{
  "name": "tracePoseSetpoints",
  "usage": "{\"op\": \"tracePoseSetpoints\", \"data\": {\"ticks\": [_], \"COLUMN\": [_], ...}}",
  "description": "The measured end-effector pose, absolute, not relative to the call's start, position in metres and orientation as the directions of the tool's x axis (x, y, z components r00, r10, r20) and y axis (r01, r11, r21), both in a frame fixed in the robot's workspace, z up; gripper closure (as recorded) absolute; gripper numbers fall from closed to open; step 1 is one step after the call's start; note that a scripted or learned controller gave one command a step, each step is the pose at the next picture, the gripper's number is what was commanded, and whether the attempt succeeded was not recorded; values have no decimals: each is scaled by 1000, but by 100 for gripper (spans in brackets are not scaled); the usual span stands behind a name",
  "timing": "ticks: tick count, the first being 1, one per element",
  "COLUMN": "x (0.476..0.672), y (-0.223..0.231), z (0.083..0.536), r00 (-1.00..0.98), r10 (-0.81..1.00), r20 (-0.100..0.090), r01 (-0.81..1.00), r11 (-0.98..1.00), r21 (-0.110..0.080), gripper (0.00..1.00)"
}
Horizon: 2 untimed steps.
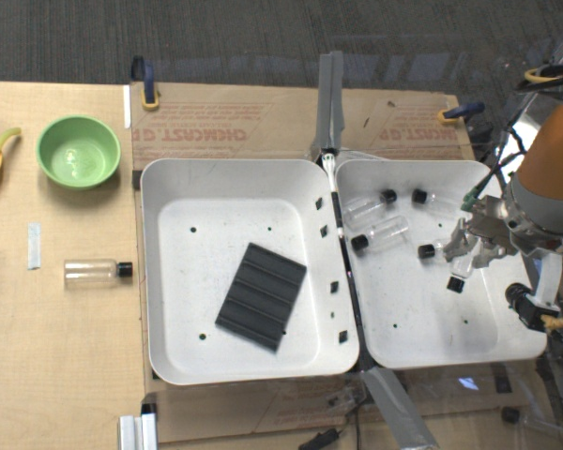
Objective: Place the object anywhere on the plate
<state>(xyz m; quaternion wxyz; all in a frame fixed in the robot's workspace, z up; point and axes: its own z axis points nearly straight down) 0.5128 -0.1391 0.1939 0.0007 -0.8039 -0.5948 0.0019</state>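
The left bin (pixel 159 251) holds a dark ribbed rectangular slab, the plate (pixel 261 296), lying tilted in its lower middle. The right bin (pixel 394 345) holds several small clear vials with black caps: two capped ones near its upper edge (pixel 388 197), a clear pair lying just left of centre (pixel 375 225), and another cap (pixel 427 250) towards the middle.

The claw (pixel 462 268) hangs at the right side of the right bin, under the grey wrist and orange band at the right of the frame. A small vial (pixel 459 277) with its black cap pointing down seems to sit right at the claw's tips, but the fingers blur into the wrist hardware, so I cannot tell whether the claw is spread or pinching that vial.

Judging from this, the step in hand is securing a vial at the right of the right bin before carrying it left. To do it well, the grip should be confirmed by a slow lift, since a round, smooth vial can slip or roll. The carry must clear the raised rims between the bins. The release should come low over the middle of the plate, along its ridges, so that the vial does not roll off.

Outside the bins, on the counter (pixel 75 364) at the left of the frame, stand a green bowl (pixel 79 152) and a larger clear bottle (pixel 96 270).
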Motion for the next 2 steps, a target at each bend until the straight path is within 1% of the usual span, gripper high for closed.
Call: {"op": "tracePoseSetpoints", "data": {"ticks": [1,2], "x": [562,609], "y": [-39,52], "z": [239,241], "r00": [48,-260], "r10": [999,966], "r20": [-2,-2], "r01": [999,966], "r11": [-48,260], "r21": [-2,-2], "gripper": [100,100]}}
